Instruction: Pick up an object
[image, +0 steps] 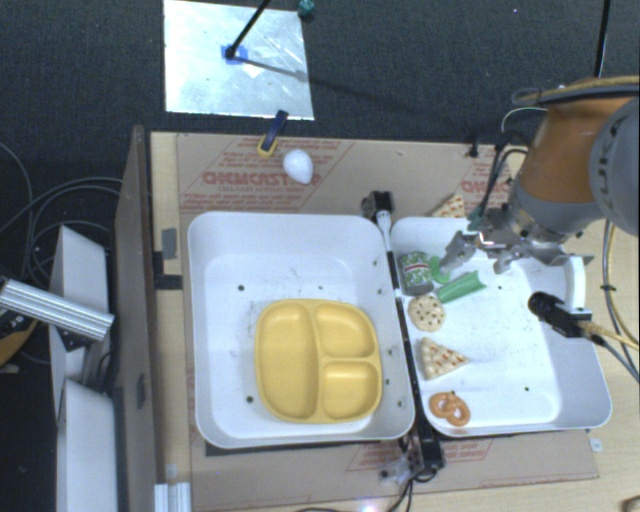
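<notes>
Since the task named no particular object, I took the arm's position as the choice. The two-finger gripper (478, 262) hung over the back left part of the shallow white right-hand bin (560, 400). Its fingers stood apart with nothing between them, as far as I could make out from above.

Just beneath the fingertips lay the flat green plastic strip (461, 288), slanted across the bin floor. Its upper-left end was close against the green-and-white toy packet (418, 270), which sat by the wall between the bins. I judged the strip the likeliest target, because it lay nearest the spread fingers and offered narrow sides to close across. The packet crowded it, though, and a finger coming down on that side could have landed on the packet instead.

The round speckled toy cookie (428, 313), the toy pizza wedge (440, 357) and the brown toy pretzel (450, 408) ran down the same side of the bin. Each was apart from the next, which left room around them for a grasp.

The shallow white left-hand bin (215, 300) held one yellow divided plastic plate (318, 358). It looked too broad and flat for these fingers, so working the right-hand bin made sense to me.
</notes>
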